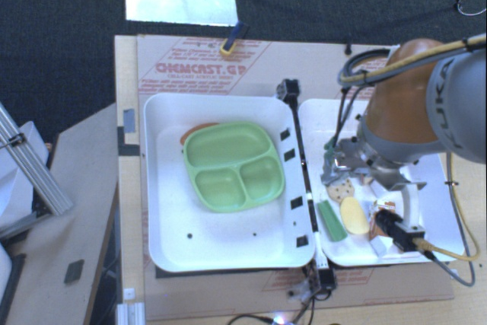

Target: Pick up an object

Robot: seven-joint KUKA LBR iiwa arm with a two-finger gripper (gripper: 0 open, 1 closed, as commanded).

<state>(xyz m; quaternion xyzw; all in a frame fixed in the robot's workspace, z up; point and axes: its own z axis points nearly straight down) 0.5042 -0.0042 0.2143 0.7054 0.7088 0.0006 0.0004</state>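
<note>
Down over the near-left part of the right bin [316,118], the gripper [337,164] hangs under the bulky grey and orange arm [411,103]. The wrist hides much of it from above, so whether it is open or closed cannot be told, and nothing can be seen held in it.

Just below the gripper in the view lies a speckled piece [343,187], tan with dark dots. It is so close that touching or not cannot be judged. Just nearer the camera sits a yellow oval [354,215], right beside the speckled piece. A green stick [331,219] lies to the left of the oval, along the bin's left wall and angled toward the near corner. To the right of the oval, a white and orange item [386,205] is partly covered by the robot's parts.

The two bins meet at a shared edge that carries black clips [290,156]. In the left bin [163,186], a green tray [232,166] with three compartments rests near the middle, turned slightly. An orange thing [192,135] peeks out from under its far-left corner.

Both bins sit on a board [202,68] with red print. A yellow and blue item [230,42] lies at the board's far edge.
</note>
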